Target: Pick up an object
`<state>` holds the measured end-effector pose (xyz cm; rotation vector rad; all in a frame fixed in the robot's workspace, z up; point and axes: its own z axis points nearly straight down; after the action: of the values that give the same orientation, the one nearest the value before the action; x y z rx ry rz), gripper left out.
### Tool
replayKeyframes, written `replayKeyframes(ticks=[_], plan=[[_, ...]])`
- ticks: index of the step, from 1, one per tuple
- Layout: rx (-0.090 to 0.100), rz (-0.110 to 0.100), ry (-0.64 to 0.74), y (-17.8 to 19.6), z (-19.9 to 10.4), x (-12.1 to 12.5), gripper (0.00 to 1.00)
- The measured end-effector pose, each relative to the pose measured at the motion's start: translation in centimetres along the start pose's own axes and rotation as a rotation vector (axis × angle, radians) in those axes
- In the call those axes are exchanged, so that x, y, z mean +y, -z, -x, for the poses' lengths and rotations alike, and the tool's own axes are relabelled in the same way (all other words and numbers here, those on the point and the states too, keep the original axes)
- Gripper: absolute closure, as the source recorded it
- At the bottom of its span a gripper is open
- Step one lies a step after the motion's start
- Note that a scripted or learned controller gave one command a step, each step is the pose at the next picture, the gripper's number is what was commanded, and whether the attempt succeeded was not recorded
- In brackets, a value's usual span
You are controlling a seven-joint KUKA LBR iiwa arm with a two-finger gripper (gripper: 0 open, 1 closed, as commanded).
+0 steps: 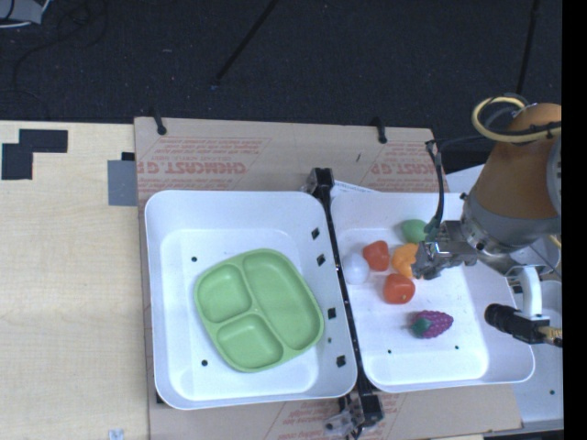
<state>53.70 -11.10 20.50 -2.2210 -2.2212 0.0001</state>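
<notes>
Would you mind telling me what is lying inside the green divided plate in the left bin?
All three compartments of the green plate show bare green plastic, with nothing lying in them. Whatever is beneath the plate is covered.

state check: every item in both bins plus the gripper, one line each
green divided plate: flat in the left bin, compartments bare
white ball: right bin, by the divider
red-orange piece: loose on the bin floor
orange piece: right beside the gripper
red tomato-like piece: loose, below the gripper
green piece: near the back wall, partly hidden
purple grape bunch: lying alone, untouched
gripper: low in the right bin, grip unclear
</notes>
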Motion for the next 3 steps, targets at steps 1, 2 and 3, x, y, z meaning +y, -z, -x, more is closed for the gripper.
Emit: replayKeyframes(ticks=[1,2,3], plan=[[0.002,-0.003,0.004,-0.1,-5.1,0.5,1.0],[0.002,-0.002,0.005,-0.1,-11.0,2.6,1.0],[0.001,-0.002,0.004,-0.7,-15.9,4.6,1.0]])
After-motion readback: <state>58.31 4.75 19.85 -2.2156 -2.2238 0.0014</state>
